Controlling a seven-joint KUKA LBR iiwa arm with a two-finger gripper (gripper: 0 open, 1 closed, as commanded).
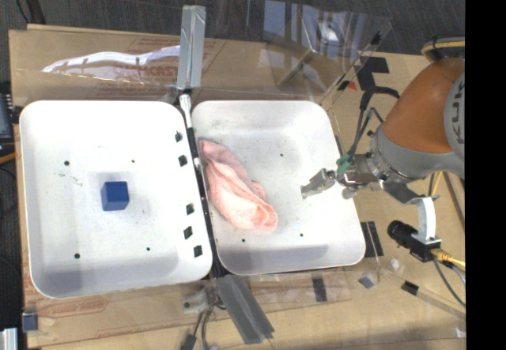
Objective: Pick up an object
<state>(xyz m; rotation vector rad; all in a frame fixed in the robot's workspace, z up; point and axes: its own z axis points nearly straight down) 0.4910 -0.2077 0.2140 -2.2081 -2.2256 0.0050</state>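
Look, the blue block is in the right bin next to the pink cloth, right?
Not quite. The blue block sits alone in the left bin. The pink cloth lies in the right bin, as the camera view shows.

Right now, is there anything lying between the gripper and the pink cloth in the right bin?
Nothing visible does. The gripper is over the right bin, to the right of the pink cloth, with bare white bin floor between them. The blue cube sits apart in the left bin.
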